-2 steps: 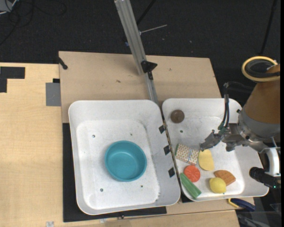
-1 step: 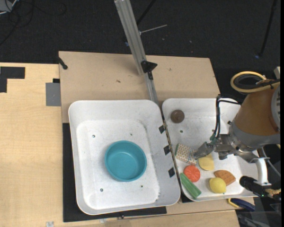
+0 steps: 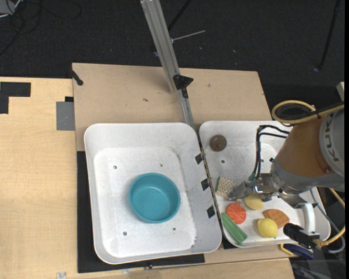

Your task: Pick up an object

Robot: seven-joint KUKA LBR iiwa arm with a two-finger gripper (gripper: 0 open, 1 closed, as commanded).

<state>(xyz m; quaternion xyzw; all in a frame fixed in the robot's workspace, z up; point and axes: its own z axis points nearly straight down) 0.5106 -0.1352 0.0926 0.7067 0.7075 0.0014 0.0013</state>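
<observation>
In the right-hand shallow white bin (image 3: 244, 133), the two-finger gripper (image 3: 248, 189) hung low over a cluster of small toy foods, its tip just above a pale yellow rounded piece (image 3: 254, 203); I could not tell its state. A round teal plastic bowl (image 3: 155, 197) sat alone in the left white bin (image 3: 104, 150).

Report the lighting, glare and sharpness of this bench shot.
Camera view: even overhead light, soft shadows; left bin floor bright, near washed out; teal bowl reads clearly; gripper slightly soft, small items beside it hard to resolve; the floor beyond the bench is dark.
</observation>
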